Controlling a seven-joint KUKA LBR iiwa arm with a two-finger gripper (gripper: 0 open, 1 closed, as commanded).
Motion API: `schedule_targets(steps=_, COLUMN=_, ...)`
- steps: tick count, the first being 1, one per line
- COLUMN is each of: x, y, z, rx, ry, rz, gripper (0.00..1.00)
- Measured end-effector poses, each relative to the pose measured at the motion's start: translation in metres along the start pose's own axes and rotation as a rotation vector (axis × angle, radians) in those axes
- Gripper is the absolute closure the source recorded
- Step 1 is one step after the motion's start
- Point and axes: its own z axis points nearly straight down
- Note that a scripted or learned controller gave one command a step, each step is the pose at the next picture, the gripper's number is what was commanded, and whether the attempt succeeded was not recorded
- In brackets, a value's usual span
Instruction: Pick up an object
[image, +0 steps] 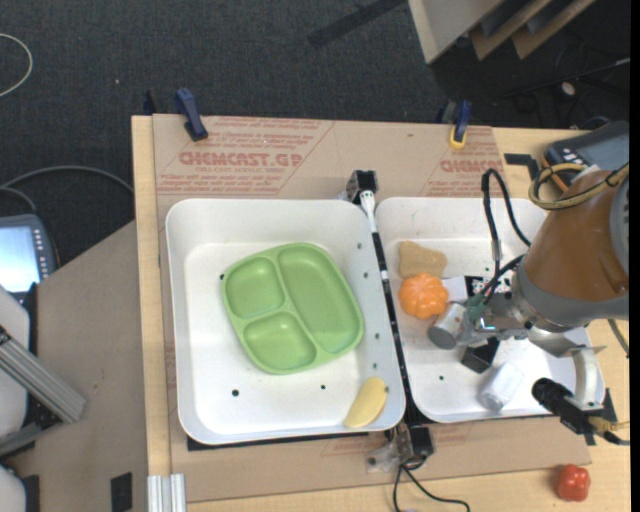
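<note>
Orange and dimpled, a round plastic toy fruit (423, 296) sits in the right-hand shallow white bin (440, 400), just below a tan, bread-like lump (421, 260). The grey arm's two-finger gripper (462, 325) hangs low just beside the fruit on its right; whether the claw is spread or pressed together cannot be told, and nothing is visibly held. The step in hand looks like the approach to a grasp. The next move would call for centring over one piece and closing squarely, since the fruit's smooth curve may roll away. A white cylinder (498, 388) and a dark block (480, 354) lie close under the wrist. In the left white bin (185, 300) rest a glossy green three-compartment plate (291, 306) and a pale yellow toy banana (366, 403).
</note>
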Motion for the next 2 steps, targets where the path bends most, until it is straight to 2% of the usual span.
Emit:
schedule_targets(steps=1, x=0.0635, y=0.001, z=-0.0428, rx=-0.003, ry=0.003, rz=-0.008, gripper=1.0)
schedule_targets(steps=2, x=0.059, y=0.0006, z=-0.0509, rx=-0.002, ry=0.0, rz=-0.001, gripper=1.0)
